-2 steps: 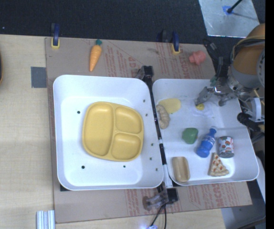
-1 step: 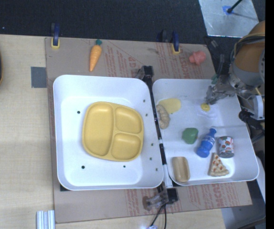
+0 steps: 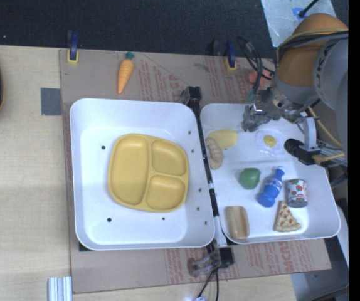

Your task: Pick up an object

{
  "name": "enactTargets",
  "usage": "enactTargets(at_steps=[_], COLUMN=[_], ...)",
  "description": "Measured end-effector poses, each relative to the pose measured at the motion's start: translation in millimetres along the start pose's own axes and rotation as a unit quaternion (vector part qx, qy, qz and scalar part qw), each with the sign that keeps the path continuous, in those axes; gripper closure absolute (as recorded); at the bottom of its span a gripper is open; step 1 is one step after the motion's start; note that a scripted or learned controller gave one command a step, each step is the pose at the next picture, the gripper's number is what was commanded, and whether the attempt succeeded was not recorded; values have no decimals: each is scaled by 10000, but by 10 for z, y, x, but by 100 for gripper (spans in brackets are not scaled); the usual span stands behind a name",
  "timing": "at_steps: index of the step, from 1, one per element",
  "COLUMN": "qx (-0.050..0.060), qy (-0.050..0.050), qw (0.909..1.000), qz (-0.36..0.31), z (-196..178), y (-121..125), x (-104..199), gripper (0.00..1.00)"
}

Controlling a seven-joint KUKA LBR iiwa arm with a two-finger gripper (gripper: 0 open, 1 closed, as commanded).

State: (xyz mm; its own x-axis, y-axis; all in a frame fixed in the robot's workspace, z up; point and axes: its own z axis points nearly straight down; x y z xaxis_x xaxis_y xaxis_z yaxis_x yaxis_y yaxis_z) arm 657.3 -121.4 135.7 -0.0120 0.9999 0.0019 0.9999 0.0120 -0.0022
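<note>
Down at the near edge sits a black clamp [image 3: 206, 265]. Just past it comes the right bin [image 3: 227, 187], where every pickable object lies: tan bread slice [image 3: 237, 222], pizza slice [image 3: 286, 218], small can [image 3: 297, 192], blue bottle [image 3: 270, 189] and green lump [image 3: 249, 178].

My arm [image 3: 302, 68] hangs over the far end of that bin, tip close to the fried egg [image 3: 268, 140] and a pale yellow piece [image 3: 225, 137]. Whether I'm spread or pinched shut at the tip, I can't tell from up here.

Risks, as I judge them:
- The egg looks flat, so I could close on nothing or scrape the bin floor.
- The yellow piece touches a beige lump [image 3: 214, 153] by the bin wall, so a descent there could nudge both or catch the rim.
- Bottle and can lie close together, so going between them may knock one.

Elsewhere, a yellow divided plate [image 3: 147, 171] sits in the left bin [image 3: 86, 168], and a toy carrot [image 3: 125, 74] lies out on the tabletop [image 3: 23, 187], well apart.
</note>
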Motion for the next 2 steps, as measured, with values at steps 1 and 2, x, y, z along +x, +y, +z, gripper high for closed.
enactTargets(at_steps=[1, 2], qx=[8, 23], qy=[-12, -5], qw=[10000, 10000], qz=[37, 18], z=[19, 463], y=[-10, -13], x=[-54, 297], gripper=[0, 0])
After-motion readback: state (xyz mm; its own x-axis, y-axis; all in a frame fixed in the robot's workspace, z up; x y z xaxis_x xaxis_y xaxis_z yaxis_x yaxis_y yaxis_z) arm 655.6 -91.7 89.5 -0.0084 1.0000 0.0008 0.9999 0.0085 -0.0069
